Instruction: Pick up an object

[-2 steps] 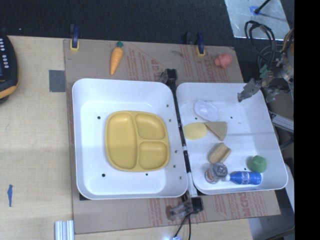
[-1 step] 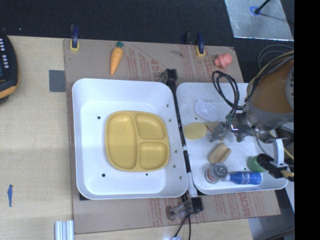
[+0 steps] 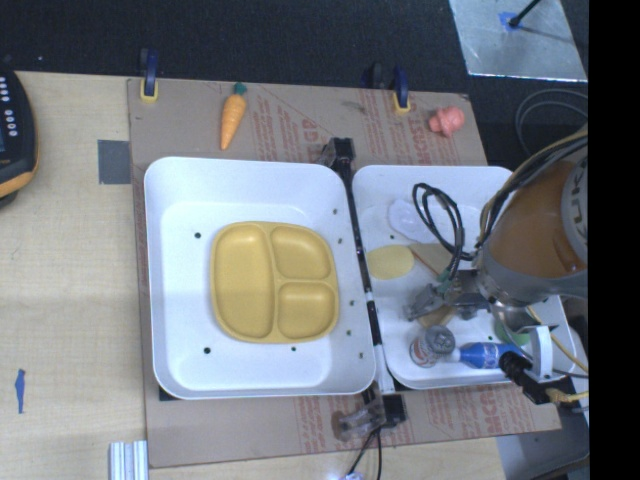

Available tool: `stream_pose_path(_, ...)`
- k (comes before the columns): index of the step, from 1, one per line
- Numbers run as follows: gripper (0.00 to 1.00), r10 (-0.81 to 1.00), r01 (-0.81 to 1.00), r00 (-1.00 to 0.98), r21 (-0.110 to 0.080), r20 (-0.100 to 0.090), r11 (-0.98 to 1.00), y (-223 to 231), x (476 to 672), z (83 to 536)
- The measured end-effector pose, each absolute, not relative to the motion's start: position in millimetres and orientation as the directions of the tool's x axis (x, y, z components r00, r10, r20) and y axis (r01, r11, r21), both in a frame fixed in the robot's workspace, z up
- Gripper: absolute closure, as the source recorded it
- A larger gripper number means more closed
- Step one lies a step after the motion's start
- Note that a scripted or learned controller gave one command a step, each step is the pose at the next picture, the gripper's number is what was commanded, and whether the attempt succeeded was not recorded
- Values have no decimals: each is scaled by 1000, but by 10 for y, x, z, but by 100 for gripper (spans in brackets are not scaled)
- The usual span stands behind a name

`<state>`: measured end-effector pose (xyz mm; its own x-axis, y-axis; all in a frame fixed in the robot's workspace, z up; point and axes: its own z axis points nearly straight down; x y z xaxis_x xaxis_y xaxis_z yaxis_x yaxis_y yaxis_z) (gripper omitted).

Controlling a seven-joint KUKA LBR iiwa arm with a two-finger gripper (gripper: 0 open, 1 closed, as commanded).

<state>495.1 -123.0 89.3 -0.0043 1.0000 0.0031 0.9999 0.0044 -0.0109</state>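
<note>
Now the claw (image 3: 440, 303) (I cannot tell if it is apart or together) should drop straight and slow onto one thing in the right bin (image 3: 400, 373).

We see a toy carrot (image 3: 232, 118) and a pink lump (image 3: 447, 120) lying on the brown board (image 3: 290, 128) behind the bins, with blue-and-yellow clamps (image 3: 149, 75) at its far edge. At the bench's left edge sits a black-and-orange handset (image 3: 15, 133), with grey tape (image 3: 113, 161) nearby.

Slanted overhead view of both bins (image 3: 160, 268)
</note>
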Motion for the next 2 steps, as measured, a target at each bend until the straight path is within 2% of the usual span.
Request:
stream_pose_path(1,100,1000,1000,-5,-4,-1,5,-1255,4981,1017)
stream_pose_path(2,100,1000,1000,-14,12,1,14,-430,5867,1980)
